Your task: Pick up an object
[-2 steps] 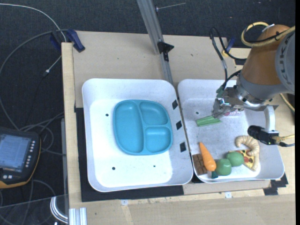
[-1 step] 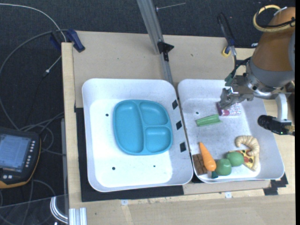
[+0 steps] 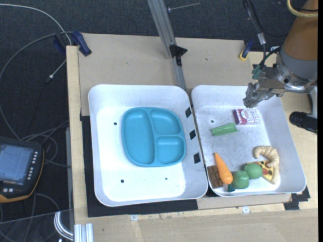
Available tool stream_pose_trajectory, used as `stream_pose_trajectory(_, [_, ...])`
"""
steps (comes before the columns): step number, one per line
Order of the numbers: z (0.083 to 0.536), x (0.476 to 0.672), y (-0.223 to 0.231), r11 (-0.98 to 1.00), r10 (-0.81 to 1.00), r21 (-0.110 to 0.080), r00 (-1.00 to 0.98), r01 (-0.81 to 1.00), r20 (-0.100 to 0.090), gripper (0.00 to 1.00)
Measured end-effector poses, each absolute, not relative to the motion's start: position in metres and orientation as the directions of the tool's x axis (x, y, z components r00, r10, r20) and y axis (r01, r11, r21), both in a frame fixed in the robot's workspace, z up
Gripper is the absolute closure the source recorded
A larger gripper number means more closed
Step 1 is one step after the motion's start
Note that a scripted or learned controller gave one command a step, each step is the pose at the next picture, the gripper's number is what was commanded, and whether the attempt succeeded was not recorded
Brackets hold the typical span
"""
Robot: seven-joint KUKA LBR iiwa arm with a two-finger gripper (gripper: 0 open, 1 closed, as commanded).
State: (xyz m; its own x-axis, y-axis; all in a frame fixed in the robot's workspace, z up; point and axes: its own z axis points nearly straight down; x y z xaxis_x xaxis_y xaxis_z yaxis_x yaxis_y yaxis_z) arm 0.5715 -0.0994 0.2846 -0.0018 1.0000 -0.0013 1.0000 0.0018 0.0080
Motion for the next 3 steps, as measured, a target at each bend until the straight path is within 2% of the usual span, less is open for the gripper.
stream_pose_trajectory(1, [0.266,0.582,-0.043,0.006,1.0,-0.004,-0.006,1.0,0.003,1.0])
stream_pose_trajectory(3, [0.264,0.601,0.05,0.006,1.0,0.003,-0.006,1.0,0.001,1.0])
